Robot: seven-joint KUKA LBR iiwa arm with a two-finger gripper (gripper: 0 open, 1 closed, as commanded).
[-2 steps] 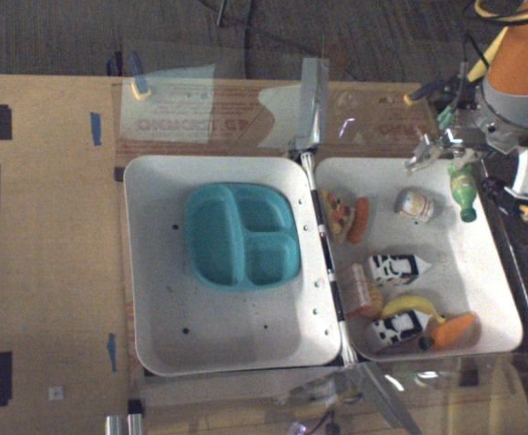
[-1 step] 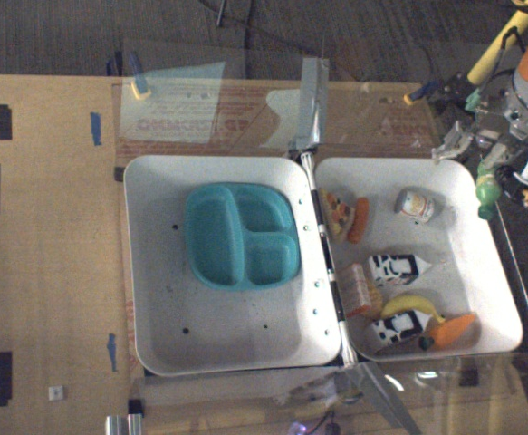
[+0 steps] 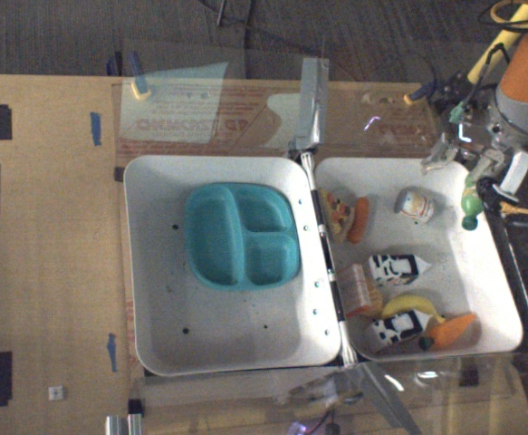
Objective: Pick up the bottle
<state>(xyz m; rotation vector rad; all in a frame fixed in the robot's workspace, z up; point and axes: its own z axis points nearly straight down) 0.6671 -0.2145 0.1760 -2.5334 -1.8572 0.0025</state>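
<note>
**Bottle sitting in the right bin, arm parked at the far right edge**

Going left to right: the left bin (image 3: pixel 155 324) has a teal divided plate (image 3: pixel 242 235) lying flat in its upper middle, three compartments, nothing in them that I can see.

The right bin (image 3: pixel 504 311) is the busy one. Up against its left wall there's a pizza slice toy (image 3: pixel 338 212) with an orange carrot-ish piece (image 3: pixel 360 219) touching it on the right. Lower down the same wall sits a brownish block (image 3: pixel 358 290), can't really tell what it is. Just right of that is a cow-print carton (image 3: pixel 396 268) lying on its side, and below it a banana (image 3: pixel 413 304) resting over a second cow-print carton (image 3: pixel 392 330), with an orange carrot (image 3: pixel 451 330) at the lower right corner touching them.

The bottle (image 3: pixel 415 205), small and whitish, looks tipped over in the upper middle of the right bin, apart from everything else.

The gripper (image 3: pixel 483 172) is over the upper right corner of that bin, well right of the bottle. A green pear-shaped thing (image 3: pixel 471 207) is right below it, but honestly can't tell how the gripper is set or whether it grips anything.
</note>
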